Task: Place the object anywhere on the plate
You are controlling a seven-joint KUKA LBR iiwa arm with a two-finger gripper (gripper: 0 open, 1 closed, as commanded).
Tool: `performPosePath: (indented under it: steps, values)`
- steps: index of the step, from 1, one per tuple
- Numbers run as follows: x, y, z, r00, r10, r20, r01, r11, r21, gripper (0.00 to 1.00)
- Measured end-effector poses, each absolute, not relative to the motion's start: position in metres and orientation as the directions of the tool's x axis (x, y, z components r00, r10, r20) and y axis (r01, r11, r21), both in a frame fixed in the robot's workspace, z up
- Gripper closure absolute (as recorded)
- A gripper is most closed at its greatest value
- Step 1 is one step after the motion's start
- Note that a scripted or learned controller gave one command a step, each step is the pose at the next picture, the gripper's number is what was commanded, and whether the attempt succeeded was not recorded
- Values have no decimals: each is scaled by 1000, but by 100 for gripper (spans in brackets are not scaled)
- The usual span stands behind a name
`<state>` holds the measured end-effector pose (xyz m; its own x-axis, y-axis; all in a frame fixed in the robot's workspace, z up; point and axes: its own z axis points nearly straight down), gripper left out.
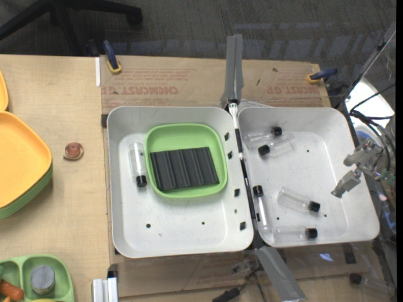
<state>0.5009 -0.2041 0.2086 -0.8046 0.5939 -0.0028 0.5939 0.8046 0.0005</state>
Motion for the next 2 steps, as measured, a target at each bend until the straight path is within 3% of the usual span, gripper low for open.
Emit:
performPosePath:
  steps: [1,2]
  values:
    - [478,-222,196,-777,629,-1,629,777,0,0]
    - [479,-222,229,-724,690,-7,690,724,2,0]
